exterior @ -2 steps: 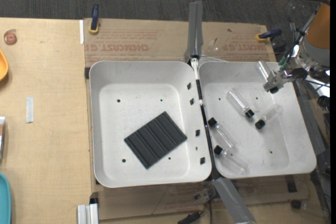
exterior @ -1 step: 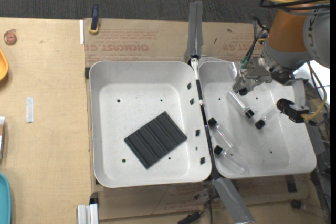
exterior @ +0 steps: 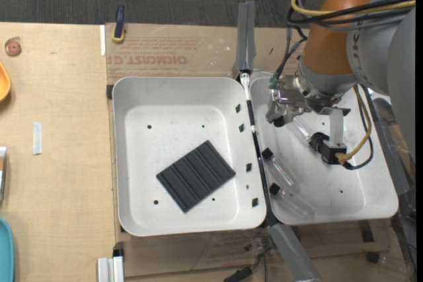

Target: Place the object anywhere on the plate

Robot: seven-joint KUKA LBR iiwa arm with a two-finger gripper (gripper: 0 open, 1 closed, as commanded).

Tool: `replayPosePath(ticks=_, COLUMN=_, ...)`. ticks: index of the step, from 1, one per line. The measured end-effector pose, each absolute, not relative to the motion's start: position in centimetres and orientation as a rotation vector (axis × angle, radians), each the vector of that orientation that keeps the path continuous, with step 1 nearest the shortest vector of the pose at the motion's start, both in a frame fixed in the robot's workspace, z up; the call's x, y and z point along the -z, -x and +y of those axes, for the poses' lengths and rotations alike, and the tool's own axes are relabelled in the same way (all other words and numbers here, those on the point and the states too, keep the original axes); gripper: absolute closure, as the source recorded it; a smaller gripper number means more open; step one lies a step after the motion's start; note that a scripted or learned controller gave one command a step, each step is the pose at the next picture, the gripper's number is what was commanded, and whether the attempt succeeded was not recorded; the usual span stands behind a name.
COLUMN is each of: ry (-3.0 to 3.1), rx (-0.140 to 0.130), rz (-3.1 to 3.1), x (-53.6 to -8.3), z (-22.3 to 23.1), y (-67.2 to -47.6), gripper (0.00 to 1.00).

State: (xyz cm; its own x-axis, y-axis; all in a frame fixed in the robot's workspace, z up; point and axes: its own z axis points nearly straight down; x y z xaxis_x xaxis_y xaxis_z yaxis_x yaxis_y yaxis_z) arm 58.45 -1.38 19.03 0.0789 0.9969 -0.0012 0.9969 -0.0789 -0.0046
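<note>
Pick-up step. Tool (exterior: 285, 109) low over right bin (exterior: 370, 198), near clear plastic object (exterior: 283, 176); grip state cannot tell. Dark ribbed plate (exterior: 196, 176) lies in left bin (exterior: 132, 208). Next: secure object, carry left.

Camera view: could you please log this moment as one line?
arm: over right bin | dark ribbed plate: left bin, tilted | grasp: unconfirmed

cam: fixed overhead | slanted down | both bins (exterior: 125, 162) framed
</note>
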Motion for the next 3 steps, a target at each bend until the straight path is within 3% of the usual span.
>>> replayPosePath(ticks=1, ry=2.263, rx=-0.006, rz=-2.176, x=-20.7, z=3.9, y=-53.5, gripper=1.00)
replayPosePath(ticks=2, ry=1.658, rx=-0.005, rz=-2.666, x=-20.3, z=8.3, y=-51.3, gripper=1.00)
replayPosePath(ticks=3, ry=1.658, rx=-0.004, rz=-2.666, x=-20.3, z=8.3, y=-51.3, gripper=0.00)
